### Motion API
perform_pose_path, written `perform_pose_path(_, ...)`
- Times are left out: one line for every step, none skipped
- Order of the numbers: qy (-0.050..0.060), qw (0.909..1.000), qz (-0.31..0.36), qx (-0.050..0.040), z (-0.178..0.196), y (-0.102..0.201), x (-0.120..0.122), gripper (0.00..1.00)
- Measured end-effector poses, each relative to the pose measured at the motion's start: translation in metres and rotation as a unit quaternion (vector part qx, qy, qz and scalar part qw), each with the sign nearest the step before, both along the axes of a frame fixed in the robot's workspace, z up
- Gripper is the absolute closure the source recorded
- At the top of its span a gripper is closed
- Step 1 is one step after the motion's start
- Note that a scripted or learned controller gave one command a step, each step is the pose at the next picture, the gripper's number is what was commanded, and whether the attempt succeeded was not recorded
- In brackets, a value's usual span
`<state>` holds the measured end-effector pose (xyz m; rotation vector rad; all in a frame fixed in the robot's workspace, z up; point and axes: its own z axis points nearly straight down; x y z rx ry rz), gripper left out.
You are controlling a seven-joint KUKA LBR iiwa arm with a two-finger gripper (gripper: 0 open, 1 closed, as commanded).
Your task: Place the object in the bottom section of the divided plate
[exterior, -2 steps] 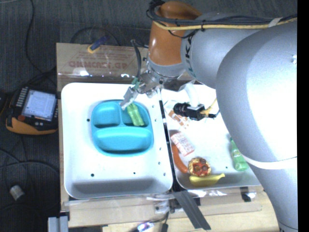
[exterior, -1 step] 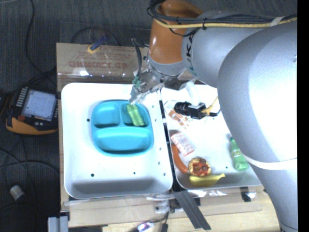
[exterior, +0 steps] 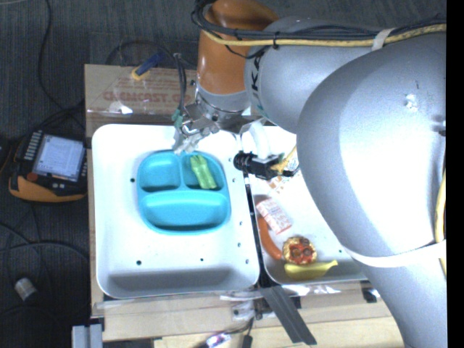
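Green pod [exterior: 203, 172] lies lengthwise (top-right compartment) in divided plate [exterior: 181, 216].

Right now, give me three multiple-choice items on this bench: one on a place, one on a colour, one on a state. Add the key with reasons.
1. Where does the green object lie?
A. In the upper right section of the divided plate
B. In the bottom section
C. In the right bin

2. What colour is the divided plate?
A. Red
B. Blue
C. Yellow

3. How does the plate's bottom section stand?
A. It holds the green object
B. It holds a banana
C. Nothing lies in it

Key:
1 A: the green object sits in the small section at the plate's upper right, just under the claw.
2 B: the plate is bright blue against the white left bin.
3 C: the wide bottom section shows bare blue; the banana lies in the right bin.
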<state>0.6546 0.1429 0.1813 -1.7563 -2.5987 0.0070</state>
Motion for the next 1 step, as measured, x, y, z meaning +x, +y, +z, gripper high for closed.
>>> perform_pose_path(-0.012,0.9896,-0.143,0.002,-0.0644,-0.0193,-0.0262,1.0)
